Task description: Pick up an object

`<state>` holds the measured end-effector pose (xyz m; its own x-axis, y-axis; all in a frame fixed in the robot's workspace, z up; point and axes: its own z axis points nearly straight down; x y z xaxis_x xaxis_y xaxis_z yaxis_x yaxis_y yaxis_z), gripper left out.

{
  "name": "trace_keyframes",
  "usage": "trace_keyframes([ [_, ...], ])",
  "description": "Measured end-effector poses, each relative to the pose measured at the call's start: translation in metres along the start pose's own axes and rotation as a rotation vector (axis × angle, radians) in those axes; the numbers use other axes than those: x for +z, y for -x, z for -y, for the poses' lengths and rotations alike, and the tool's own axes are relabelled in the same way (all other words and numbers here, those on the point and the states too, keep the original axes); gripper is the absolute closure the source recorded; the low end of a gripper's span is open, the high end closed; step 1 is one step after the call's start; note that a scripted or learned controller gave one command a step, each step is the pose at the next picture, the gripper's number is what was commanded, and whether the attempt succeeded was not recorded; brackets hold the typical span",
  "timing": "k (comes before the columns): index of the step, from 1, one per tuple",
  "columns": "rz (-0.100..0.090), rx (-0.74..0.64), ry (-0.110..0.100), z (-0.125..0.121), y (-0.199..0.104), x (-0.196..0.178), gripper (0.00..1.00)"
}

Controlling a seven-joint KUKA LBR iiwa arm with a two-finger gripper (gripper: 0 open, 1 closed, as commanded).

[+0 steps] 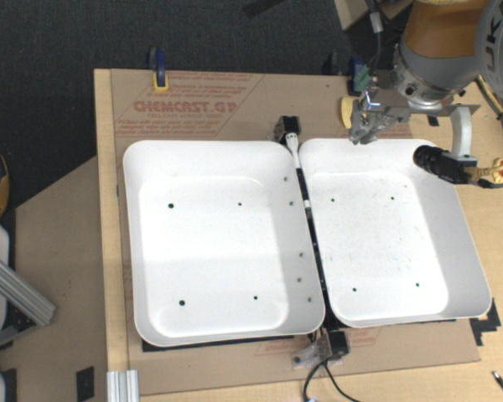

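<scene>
Hand (pixel 367 132) over right bin's (pixel 453 249) far rim, left bin (pixel 142 224) alongside

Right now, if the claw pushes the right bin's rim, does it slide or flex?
Likely flexes: the right bin looks thin, shallow and moulded, so light and bendy. A black clip at its seam with the left bin probably stops sliding. Its smooth white wall may let the claw skid.
</scene>
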<state>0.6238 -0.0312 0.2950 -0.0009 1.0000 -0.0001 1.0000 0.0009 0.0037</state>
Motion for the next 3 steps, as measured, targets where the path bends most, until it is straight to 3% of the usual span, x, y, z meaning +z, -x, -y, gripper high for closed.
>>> trace_keyframes([
  [1, 0.0, 0.0, 0.002, 0.003, 0.002, -0.021, 1.0],
  [3, -0.001, 0.002, -0.006, 0.038, 0.012, -0.031, 1.0],
])
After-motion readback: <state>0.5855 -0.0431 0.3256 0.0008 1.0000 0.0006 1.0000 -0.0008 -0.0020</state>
